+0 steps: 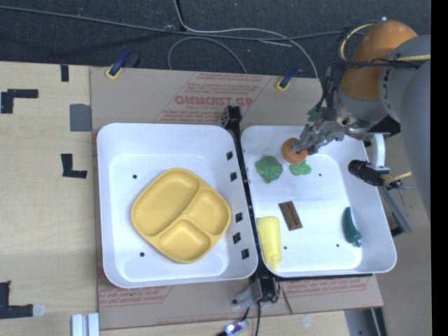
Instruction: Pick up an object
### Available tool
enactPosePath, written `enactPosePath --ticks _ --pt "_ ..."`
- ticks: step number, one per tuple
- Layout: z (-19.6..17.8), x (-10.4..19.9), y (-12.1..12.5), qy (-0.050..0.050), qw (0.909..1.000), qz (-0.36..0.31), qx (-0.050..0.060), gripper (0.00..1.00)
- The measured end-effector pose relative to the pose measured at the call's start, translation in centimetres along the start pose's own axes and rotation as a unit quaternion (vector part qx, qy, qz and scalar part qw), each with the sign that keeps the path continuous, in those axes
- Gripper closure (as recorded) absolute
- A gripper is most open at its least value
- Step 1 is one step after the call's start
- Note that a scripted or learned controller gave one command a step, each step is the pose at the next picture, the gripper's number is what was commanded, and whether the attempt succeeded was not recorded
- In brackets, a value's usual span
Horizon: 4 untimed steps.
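From my seat the arm (pixel 381 68) is coming in from the right, bent over the far corner of the right bin (pixel 318 261), orange band up top and the wrist angled down and to the left. The gripper (pixel 306 144) is sitting right on the small orange object (pixel 295 152) near the back of that bin. Honestly I can't tell whether it's spread or clamped, too small and dark at that spot. Just beside the orange one there's a small green piece (pixel 301 169), and a bigger green lump (pixel 269 168) to its left. Further forward: a brown block (pixel 290 215), a yellow bottle (pixel 269 240) against the left wall, a dark teal thing (pixel 351 227) by the right wall. The left bin (pixel 112 145) has the yellow divided plate (pixel 180 215).
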<state>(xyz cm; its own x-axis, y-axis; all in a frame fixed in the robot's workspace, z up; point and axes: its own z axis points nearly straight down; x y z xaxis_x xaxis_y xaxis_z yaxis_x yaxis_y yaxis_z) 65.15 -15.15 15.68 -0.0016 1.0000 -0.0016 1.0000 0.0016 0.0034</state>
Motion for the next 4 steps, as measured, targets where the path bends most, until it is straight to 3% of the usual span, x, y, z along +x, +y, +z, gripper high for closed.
enactPosePath --ticks 2,3,4 --pt "-8.5 0.1 -0.4 0.000 1.0000 0.000 0.000 1.00" --pt "-7.8 4.7 -3.0 0.001 1.0000 -0.001 0.003 1.00" --pt "-7.8 9.4 -3.6 0.001 1.0000 -0.002 0.003 1.00"
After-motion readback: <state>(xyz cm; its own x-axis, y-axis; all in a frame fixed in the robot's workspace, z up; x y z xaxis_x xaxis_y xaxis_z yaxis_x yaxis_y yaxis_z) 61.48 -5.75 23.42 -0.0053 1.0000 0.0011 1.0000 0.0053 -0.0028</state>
